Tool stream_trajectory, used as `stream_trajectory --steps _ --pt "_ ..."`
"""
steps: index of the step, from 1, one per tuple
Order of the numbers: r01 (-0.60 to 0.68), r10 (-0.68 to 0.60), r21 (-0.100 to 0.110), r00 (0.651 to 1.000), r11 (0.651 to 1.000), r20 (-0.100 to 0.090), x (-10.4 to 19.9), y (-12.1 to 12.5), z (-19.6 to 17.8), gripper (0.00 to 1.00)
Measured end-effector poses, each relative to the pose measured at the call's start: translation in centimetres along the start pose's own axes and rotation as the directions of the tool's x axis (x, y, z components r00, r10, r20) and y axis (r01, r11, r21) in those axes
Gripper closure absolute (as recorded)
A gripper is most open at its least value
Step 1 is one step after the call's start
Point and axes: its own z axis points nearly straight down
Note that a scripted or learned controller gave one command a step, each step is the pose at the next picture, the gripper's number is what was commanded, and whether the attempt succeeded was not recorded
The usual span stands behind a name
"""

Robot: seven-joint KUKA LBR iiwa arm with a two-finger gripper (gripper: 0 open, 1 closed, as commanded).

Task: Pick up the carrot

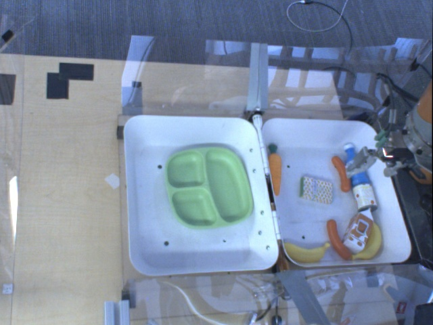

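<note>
The carrot [275,170], orange with a small green top, lies lengthwise in the right bin [304,141], close against its left wall. My gripper [379,158] hangs over that bin's right side, above a small bottle with a blue cap [360,185]. It is far to the right of the carrot, with nothing visibly held. The arm's orange band [427,107] shows at the frame's right edge.
The left bin [145,235] holds a green divided plate [206,185]. The right bin also holds a patterned pouch [316,189], two sausages [340,173] [336,239], two bananas [304,251] [371,246] and a small carton [358,227]. A metal divider [265,181] separates the bins.
</note>
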Motion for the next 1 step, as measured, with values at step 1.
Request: stream_trajectory --steps 1 --pt "-0.160 0.160 0.003 0.987 0.987 0.000 4.26 3.70 12.84 0.00"
